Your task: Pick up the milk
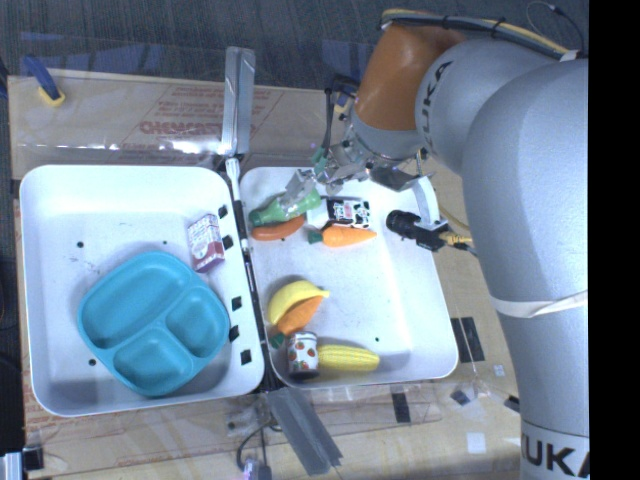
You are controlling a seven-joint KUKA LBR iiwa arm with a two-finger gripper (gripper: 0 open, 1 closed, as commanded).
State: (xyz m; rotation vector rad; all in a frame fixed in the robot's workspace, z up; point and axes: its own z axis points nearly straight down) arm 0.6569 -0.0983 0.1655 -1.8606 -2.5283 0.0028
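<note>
Here we see the milk point(347, 211), a small carton with a black-and-white cow pattern, lying in the right bin point(420, 298) near that bin's far edge, roughly midway along it. It lies on its side, and its long axis seems to run along the far edge, from left to right across the bin; which end is its top we cannot tell, because the carton is small and partly hidden by the arm point(480, 118).

Just in front of the milk, touching or nearly touching it, lies a carrot point(345, 236) with its green end toward the bin's left wall. To the left of the milk we see a green vegetable point(283, 209) and under it an orange piece point(277, 231), both close to the wall between the bins.

The gripper point(318, 180) hangs over the far left part of the right bin, above the green vegetable and just beside the milk. Whether it stands apart or together we cannot tell, as it is blurred and mixed with the things beneath it.

Nearer the front edge of the right bin lie a banana point(296, 296), a small can point(302, 355) and a corn cob point(347, 359).

In the left bin point(60, 228) a blue plate point(150, 320) with compartments lies toward the front, and a small reddish carton point(205, 240) lies near the right wall.
</note>
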